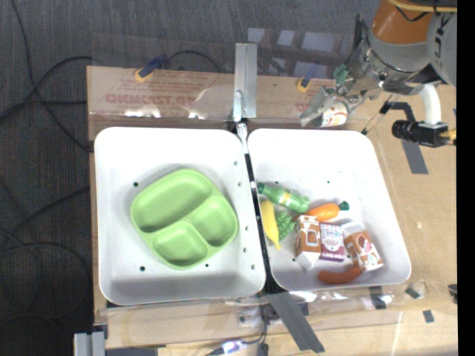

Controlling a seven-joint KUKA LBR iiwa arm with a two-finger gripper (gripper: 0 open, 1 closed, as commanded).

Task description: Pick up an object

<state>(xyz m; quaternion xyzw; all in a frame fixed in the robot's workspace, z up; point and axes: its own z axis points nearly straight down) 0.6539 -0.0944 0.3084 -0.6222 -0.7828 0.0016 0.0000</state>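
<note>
You've got a small round white-and-orange object [336,115] pinched between the closed fingers of the gripper [332,110], held above the far rim of the right bin [375,173], whose near side holds toy food, green divided tray [184,217] in left bin [111,199].

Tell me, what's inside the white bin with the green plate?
The left bin holds a green plate with three sections, and nothing lies on it. Whatever sits under the plate is covered, so it cannot be seen.

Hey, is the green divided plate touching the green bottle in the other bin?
Apart. The camera view shows the green plate in the left bin and the green bottle in the right bin, with both bin walls between them.
</note>
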